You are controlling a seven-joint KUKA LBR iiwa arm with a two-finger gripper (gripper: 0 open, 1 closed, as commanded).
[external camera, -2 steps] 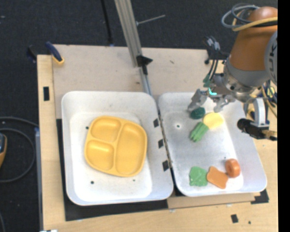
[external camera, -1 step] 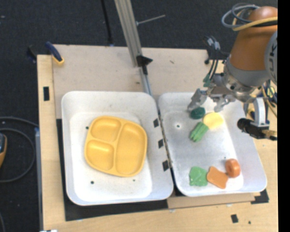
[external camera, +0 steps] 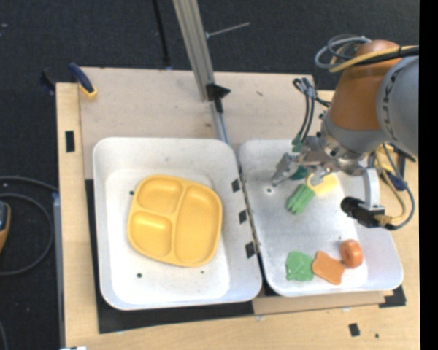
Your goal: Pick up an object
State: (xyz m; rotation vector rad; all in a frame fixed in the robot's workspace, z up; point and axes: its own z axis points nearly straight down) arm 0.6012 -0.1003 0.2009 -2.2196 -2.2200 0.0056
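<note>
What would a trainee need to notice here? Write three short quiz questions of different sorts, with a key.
1. True or false: the yellow divided plate lies in the right bin.
2. Multiple choice: which things lie along the right bin's near edge? A) a flat green piece, an orange piece and a rounded orange-red piece; B) three yellow plates; C) a blue clamp.
3. Fill in: the gripper hangs over the ___ bin, close to an elongated green object and a pale yellow object.

Key: 1 false, the plate lies in the left bin; 2 A; 3 right.
</note>
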